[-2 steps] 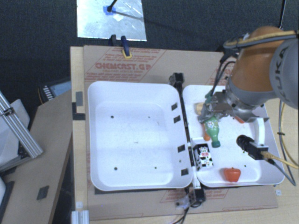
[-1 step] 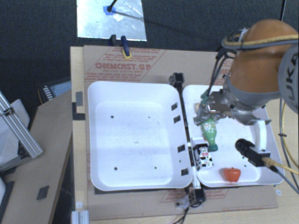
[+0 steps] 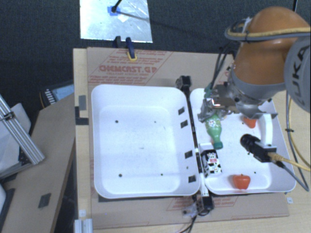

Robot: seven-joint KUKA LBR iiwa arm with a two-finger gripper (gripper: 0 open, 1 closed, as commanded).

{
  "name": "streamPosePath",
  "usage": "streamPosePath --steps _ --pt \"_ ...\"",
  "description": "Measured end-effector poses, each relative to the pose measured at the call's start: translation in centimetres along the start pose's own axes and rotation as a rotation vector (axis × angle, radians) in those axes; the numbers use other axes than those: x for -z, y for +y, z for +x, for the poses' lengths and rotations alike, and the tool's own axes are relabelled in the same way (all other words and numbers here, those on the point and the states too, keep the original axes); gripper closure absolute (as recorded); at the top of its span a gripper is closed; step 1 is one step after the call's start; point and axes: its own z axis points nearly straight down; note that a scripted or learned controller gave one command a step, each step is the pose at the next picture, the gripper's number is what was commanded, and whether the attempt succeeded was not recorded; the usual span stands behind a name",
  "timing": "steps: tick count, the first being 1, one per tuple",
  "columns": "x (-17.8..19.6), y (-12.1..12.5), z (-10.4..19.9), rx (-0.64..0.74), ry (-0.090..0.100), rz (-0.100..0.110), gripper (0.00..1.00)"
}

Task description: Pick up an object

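Observation:
My gripper (image 3: 210, 111) hangs over the far left part of the right bin (image 3: 278, 174), under the orange wrist. Just below it lies a green bottle-shaped toy (image 3: 215, 130), its upper end touching or tucked under the gripper. A black-and-white cow-patterned box (image 3: 211, 162) sits near the bin's left wall, closer to the front. A red-orange toy (image 3: 241, 181) rests at the front of that bin. A small orange piece (image 3: 250, 123) peeks out from under the arm.
The left bin (image 3: 99, 130) stands beside the right one, with black clips (image 3: 184, 124) along the shared wall. Both bins rest on a cardboard sheet (image 3: 131, 67) held by a blue clamp (image 3: 130, 46) at the back. An aluminium rail (image 3: 17, 135) stands at the far left.

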Motion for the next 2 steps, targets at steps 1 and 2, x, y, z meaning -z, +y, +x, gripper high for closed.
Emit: streamPosePath --steps 1,2 --pt "3.2 0.6 4.0 0.002 0.001 -0.001 1.0" --pt "4.2 -2.4 2.1 -0.005 0.0 0.002 1.0"
